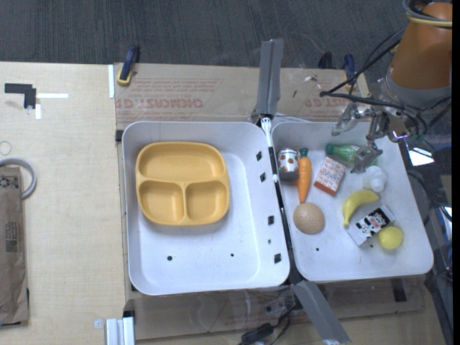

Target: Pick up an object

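Note:
My gripper (359,141) hangs over the back of the right bin (413,264), just above a green bottle (343,151) lying on its side. Its jaws are open with nothing between them. In the same bin are a small can (288,162), a carrot (304,178), a red packet (330,176), a white lump (374,181), a banana (358,204), a tan egg-shaped object (309,218), a black-and-white box (369,225) and a yellow lemon (390,238).
The left bin (208,264) holds a yellow divided plate (183,183). A grey divider bar (270,77) rises between the bins at the back. The arm's orange band (424,45) and cables fill the upper right corner. Cardboard (187,92) lies behind the bins.

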### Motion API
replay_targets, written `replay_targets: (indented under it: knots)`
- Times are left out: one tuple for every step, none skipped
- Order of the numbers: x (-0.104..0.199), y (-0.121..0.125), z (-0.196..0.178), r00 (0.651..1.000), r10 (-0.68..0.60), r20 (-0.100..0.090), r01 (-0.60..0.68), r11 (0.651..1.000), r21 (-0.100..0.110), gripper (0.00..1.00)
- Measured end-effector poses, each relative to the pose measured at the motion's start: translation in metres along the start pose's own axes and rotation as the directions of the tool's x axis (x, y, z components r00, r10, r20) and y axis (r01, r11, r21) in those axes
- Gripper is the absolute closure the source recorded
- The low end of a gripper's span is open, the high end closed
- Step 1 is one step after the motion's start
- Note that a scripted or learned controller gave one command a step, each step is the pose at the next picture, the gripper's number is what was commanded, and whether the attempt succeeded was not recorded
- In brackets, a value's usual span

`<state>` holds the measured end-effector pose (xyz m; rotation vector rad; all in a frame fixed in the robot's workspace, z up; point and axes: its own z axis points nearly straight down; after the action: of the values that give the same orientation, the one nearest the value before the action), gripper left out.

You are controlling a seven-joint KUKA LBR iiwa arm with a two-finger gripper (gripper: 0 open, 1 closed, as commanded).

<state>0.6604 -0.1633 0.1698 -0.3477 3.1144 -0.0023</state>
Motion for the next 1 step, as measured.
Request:
replay_targets:
  knots:
    - [0.0082, -0.0311, 0.0769, 0.998, 0.062, -0.003, -0.062, 0.998, -0.001, 0.00]
